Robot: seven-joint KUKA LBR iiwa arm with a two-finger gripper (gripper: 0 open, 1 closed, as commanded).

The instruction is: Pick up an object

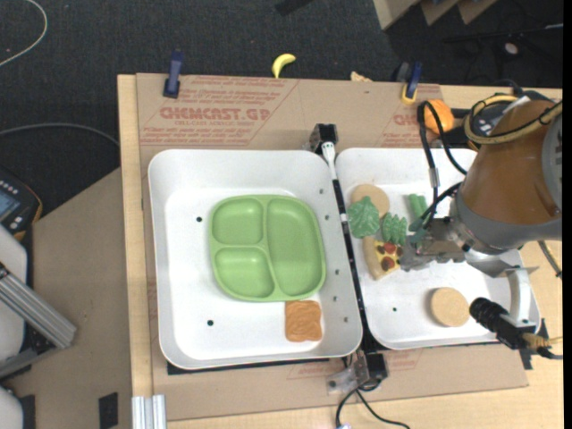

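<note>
— Green divided plate [266, 248] sits mid left bin [170, 239]; we log an orange waffle-like piece [303, 320] just beside its lower edge.

— And the right bin [393, 324]?

— We count a green leafy piece [363, 217], a second green piece [416, 208], a pizza slice [384, 259], a tan flat piece [374, 195] under the leaf, and a round tan cookie [449, 307] lying apart near the front.

— Arm position?

— Reaching in from the right. We place the tool [418, 250] low over the right bin, just beside the pizza slice and the greens. We cannot tell how it stands, apart or together, or whether it touches anything.

— Elsewhere on the counter [223, 110]?

— A yellow banana [283, 63] at the far edge.
</note>
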